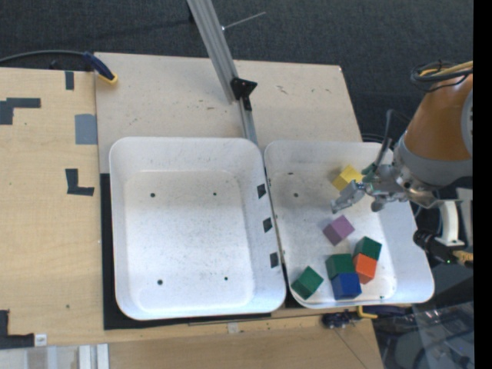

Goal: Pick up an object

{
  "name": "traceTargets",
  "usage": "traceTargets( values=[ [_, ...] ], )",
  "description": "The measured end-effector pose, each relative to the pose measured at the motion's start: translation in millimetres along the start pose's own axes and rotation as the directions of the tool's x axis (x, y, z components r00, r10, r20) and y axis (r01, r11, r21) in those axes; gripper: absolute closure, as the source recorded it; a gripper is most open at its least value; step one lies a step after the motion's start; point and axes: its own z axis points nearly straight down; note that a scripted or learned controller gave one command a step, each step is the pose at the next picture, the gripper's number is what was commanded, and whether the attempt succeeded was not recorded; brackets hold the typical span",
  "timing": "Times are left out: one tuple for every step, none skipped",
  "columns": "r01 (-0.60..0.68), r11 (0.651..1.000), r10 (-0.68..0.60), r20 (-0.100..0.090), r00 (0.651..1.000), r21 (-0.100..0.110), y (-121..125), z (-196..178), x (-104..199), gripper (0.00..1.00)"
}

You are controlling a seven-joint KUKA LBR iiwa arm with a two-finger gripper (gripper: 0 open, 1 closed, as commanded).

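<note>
A: Item one, the landmark?

B: Right bin (304, 160), shallow, white, speckled floor. All places below are given against it.

A: Contents?

B: Seven blocks. Yellow block (347, 177), toward the bin's far right part, close to the far wall. Purple block (338, 229), about mid-floor, lying skewed. Then a cluster at the near right corner: one green block (369, 247) farthest from the near wall; an orange block (366, 267) just beside and below it, touching; a dark green block (337, 264) to the orange one's left; a blue block (346, 284) nearest the near rim, touching the dark green one. A last green block (308, 281) lies apart, at the near left corner, close to the wall shared with the neighbouring bin.

A: The arm?

B: Grey body, orange band (438, 125), entering over the bin's right rim. Gripper (344, 201) is over the floor, between the yellow block and the purple block, just below the yellow one. One grey finger (347, 197) slants down toward the purple block.

A: Finger state?

B: Cannot tell whether they are spread or pressed together; the tips blur into one grey shape. No block is seen between them.

A: Other entries?

B: Left bin (123, 160), white, adjoining the landmark's left wall. Metal pole (211, 33), slanting in from beyond the far rim, with a black clamp (243, 88). Wooden bench (46, 129) under both, carrying grey tape marks (86, 127).
</note>
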Motion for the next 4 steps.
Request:
traceTargets(
  values=[
    [-0.001, 1.0, 0.001, 0.0, 1.0, 0.0, 0.0, -0.1, -0.3, 0.0],
    [-0.001, 1.0, 0.001, 0.0, 1.0, 0.005, 8.9, 56.0, 1.1, 0.0],
    [-0.001, 1.0, 0.001, 0.001, 1.0, 0.004, 7.5, 110.1, 2.0, 0.0],
    [0.0, 1.0, 0.0, -0.001, 1.0, 0.002, 8.1, 97.7, 2.5, 1.0]
  ],
)
